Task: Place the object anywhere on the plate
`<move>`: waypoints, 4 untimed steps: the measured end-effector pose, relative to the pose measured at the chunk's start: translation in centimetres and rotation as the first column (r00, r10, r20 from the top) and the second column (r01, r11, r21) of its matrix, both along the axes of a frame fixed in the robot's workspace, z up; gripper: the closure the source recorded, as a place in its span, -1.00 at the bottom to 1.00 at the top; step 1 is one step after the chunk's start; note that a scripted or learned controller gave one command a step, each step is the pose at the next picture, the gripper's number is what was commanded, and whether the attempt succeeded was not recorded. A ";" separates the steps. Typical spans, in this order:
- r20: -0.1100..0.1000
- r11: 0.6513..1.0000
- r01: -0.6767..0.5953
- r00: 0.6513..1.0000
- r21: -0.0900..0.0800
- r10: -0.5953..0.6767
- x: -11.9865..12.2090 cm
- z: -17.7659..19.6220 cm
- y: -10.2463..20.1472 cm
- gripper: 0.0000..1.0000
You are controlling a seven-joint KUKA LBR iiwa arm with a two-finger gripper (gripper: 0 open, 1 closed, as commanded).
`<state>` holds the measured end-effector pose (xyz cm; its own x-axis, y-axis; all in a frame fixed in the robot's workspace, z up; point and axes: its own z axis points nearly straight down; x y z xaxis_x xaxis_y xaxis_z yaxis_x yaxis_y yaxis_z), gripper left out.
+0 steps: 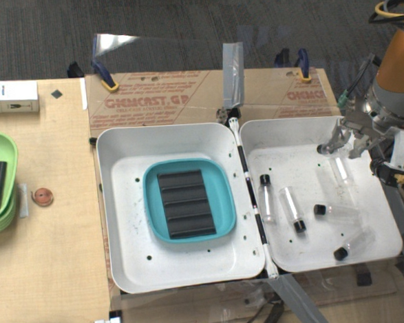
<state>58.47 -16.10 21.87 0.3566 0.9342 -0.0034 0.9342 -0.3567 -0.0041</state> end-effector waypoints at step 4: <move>0.001 0.948 -0.317 0.948 0.001 0.317 -7.2 -2.9 16.9 -1.00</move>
